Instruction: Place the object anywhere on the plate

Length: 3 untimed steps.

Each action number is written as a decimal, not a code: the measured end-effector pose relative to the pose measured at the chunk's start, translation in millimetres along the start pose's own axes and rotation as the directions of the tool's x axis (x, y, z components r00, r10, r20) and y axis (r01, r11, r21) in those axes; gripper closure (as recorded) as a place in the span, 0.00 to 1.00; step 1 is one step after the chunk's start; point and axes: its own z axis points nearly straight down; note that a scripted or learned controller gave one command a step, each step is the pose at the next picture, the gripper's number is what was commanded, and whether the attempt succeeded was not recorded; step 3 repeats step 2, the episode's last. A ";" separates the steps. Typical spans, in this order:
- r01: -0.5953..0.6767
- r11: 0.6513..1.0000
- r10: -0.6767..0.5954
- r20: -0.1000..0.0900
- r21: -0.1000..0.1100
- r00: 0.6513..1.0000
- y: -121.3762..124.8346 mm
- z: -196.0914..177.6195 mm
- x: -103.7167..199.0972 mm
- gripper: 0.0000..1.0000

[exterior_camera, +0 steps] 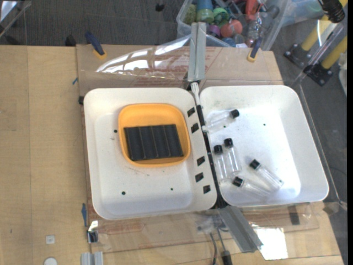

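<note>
On the orange plate (154, 115), black ribbed object (153, 142) lies lengthwise left-right

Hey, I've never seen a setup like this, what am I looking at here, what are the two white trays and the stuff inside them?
This is a robot workbench, seen by one fixed camera above it, looking down at a slant. Two shallow white bins sit side by side. The left bin holds an orange plate with a dark ribbed block lying on it. The right bin holds several small clear vials with black caps: one near the top, two close together in the middle, and two lower down. The job is to put an object on the plate. Behind the bins stands a clear tub of colourful items.
</note>
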 end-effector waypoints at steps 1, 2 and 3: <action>0.001 1.000 -0.001 0.004 -0.001 1.000 -0.4 16.5 -0.3 1.00; 0.001 1.000 -0.001 0.006 -0.001 1.000 -0.5 33.0 -0.5 1.00; 0.001 1.000 -0.001 0.006 -0.001 1.000 -0.5 33.0 -0.5 1.00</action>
